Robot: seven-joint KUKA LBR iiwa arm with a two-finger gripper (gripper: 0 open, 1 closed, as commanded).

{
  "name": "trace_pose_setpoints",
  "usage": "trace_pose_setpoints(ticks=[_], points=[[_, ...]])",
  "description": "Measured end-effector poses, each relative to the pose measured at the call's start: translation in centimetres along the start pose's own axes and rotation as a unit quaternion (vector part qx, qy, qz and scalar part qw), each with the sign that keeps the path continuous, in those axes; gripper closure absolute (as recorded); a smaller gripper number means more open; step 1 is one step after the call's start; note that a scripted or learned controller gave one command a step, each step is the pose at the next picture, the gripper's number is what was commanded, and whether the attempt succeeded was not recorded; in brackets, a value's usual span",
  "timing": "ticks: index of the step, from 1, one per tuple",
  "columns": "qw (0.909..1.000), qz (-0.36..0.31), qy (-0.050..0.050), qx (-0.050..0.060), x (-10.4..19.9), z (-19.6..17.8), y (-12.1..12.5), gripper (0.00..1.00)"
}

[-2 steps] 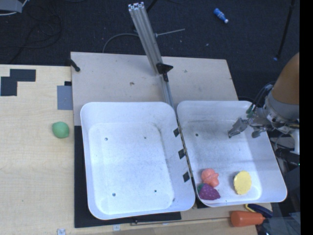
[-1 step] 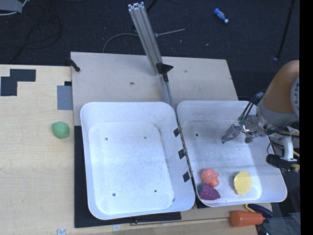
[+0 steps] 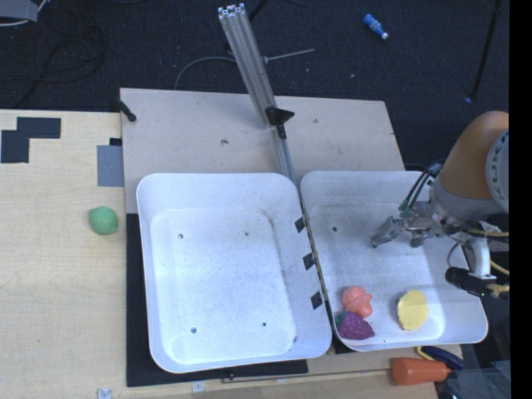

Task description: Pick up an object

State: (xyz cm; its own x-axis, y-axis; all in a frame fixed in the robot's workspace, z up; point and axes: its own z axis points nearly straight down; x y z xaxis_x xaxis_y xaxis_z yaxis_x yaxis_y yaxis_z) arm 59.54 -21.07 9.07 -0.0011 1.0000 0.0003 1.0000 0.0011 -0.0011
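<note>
Currently the gripper [image 3: 389, 235] is hovering over the middle of the right bin [image 3: 374, 188], its fingers looking parted and holding nothing. Along the bin's near edge are lying a yellow toy [image 3: 412, 310], a pink toy [image 3: 356, 298] and purple grapes [image 3: 356, 327]; the yellow one, lying apart, is looking light, smooth and best pinched across its narrow width.

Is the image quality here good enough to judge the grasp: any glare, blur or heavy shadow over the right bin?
Camera view: even, soft lighting; no glare on the right bin; only faint shadow under the gripper. The picture is low in detail, so the gripper looks smeared, while the pink toy, purple toy and yellow toy read clearly by colour.
</note>
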Motion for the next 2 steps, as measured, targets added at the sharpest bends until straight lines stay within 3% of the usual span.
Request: trace_pose_setpoints(ticks=[1, 2], points=[[1.0000, 0.000, 0.000, -0.001, -0.1, -1.1, 0.0, 1.00], [1.0000, 0.001, -0.001, -0.002, -0.3, -5.3, 0.0, 1.00]])
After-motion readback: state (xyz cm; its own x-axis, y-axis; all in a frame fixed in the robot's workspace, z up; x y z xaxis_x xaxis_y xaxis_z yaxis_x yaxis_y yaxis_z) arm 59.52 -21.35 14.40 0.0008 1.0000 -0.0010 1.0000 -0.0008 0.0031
